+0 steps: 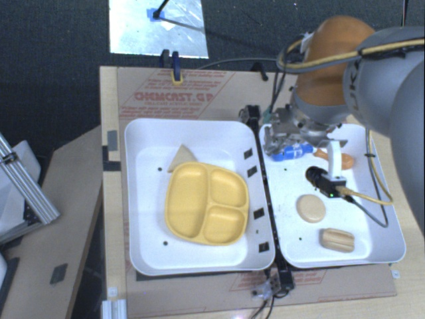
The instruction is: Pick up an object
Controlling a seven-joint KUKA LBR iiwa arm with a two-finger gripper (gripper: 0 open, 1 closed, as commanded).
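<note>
Two shallow white bins of smooth, glossy plastic with rounded corners, side by side on a tan table (76, 171), viewed from above at a slant.

The left bin (149, 248) holds a yellow plate (206, 203), a rounded square of matte plastic moulded into three compartments. A pale tan wedge (181, 156) lies at the plate's upper left corner; its lower edge is hidden by the plate's rim.

The grey arm (392, 85), cut off at the right edge, reaches over the right bin (380, 239). Its tool (282, 141) is at the bin's upper left corner, close to the wall shared by the bins. The tool is a tangle of metal and cable from this angle, and whether it is open or closed cannot be told.

A small blue object (295, 153), elongated and shiny, lies just beside the tool, on its right; whether the two touch is unclear, and nothing is visibly gripped. An orange piece (347, 159) further right is partly hidden, and its shape is hard to make out.

A round, flat, cream disc (311, 208) lies mid-bin. A tan loaf-shaped piece (337, 239) with rounded ends lies below it, apart from it.
</note>
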